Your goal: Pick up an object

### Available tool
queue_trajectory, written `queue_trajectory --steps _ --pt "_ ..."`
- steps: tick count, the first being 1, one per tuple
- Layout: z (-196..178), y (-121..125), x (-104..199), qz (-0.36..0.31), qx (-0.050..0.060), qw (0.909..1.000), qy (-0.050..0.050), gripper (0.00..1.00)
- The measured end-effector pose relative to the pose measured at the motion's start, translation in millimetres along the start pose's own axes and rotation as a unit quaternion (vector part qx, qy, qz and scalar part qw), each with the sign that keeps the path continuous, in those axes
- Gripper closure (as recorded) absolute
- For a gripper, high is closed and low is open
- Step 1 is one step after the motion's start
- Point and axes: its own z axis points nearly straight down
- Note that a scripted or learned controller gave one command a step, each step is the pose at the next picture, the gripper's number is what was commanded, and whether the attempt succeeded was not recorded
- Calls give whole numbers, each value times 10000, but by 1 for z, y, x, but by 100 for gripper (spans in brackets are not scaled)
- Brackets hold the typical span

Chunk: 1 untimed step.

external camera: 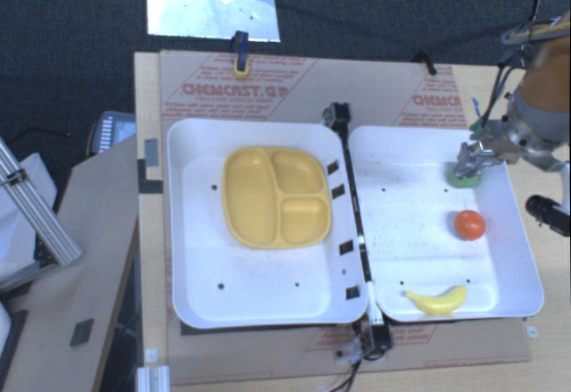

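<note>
At the right edge of the frame, the arm [544, 104] reaches over the right bin [401, 203], with the gripper [471, 160] low at the bin's upper right part, directly over a small green object [464, 176]. The gripper touches or nearly touches this object from above. Whether the hand is parted, closed, or clamped on anything cannot be determined at this size and angle.

Contents of the right bin:
- The green object lies near the bin's far wall, partly covered by the gripper. Its shape cannot be identified.
- An orange ball [470, 224] lies below the green object, near the bin's right side and apart from the gripper.
- A yellow banana [439, 299] lies along the bin's lower edge, well apart from the other two items.

Contents of the left bin [196, 203]:
- A yellow divided plate [275, 196] sits flat near the centre, with three compartments, all without contents.

Task status, judged from the present layout: the approach is complete, and the green object is the likely target. Nothing is lifted. All three items in the right bin rest on the floor of the bin, and no item can be seen raised or held.

Remaining steps, as a judgement: secure the target, raise the arm, and confirm that the object leaves the floor of the bin. The low, flat profile of the green object suggests a shallow grasp, so a slip during the lift is possible.
</note>
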Motion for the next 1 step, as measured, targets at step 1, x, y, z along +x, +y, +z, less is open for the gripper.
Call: queue_trajectory --steps 1 --pt "6 -2 46 -19 25 10000 13 100"
